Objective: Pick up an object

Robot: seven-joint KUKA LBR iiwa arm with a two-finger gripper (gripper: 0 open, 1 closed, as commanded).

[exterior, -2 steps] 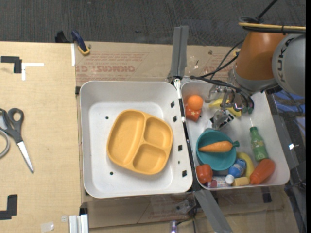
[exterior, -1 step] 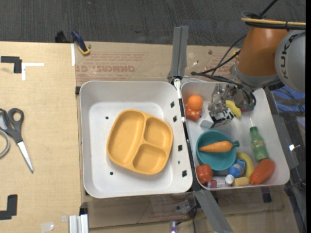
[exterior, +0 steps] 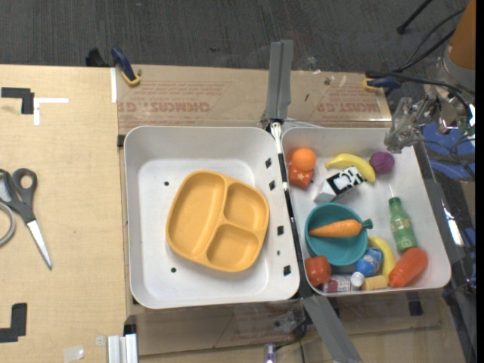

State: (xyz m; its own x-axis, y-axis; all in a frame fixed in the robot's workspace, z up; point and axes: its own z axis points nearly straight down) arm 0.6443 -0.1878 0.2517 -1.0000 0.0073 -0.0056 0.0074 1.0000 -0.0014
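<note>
cam: one, fixed above my bench [exterior: 60, 225] | faces down, slanted | both bins [exterior: 144, 278] in frame | I enter right

Dark carpeted floor [exterior: 227, 13] beyond pale wooden bench [exterior: 60, 203]

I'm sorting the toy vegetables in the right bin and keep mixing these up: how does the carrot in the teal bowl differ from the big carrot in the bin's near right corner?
The carrot in the bowl is slim, light orange, and lies level across the teal bowl. The corner carrot is fatter, redder orange, and lies slanted on the right bin's floor. Both are orange and tapered.
</note>
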